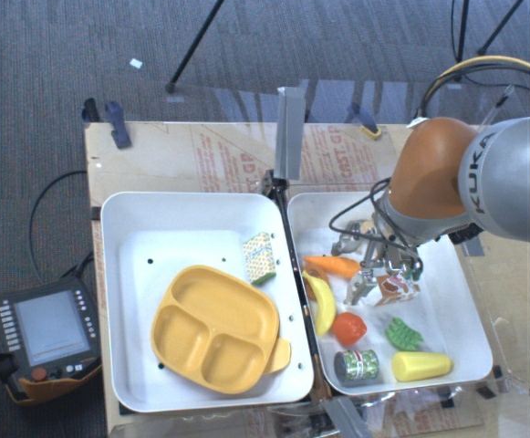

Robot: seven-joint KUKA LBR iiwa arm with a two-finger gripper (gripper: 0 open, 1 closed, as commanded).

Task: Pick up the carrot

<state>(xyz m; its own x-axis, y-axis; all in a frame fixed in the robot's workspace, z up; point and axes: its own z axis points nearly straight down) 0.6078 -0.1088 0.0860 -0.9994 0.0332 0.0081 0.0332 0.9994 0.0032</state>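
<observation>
Approach step: tool (371, 281) just right of carrot (334, 265), grip state unclear, next shift left and descend.

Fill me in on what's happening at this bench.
A grey KUKA arm reaches in from the right, its hand low in the right bin, just right of the carrot, which lies on the bin floor, not yet lifted. A banana and tomato lie nearby. The left bin holds a yellow tray.
</observation>
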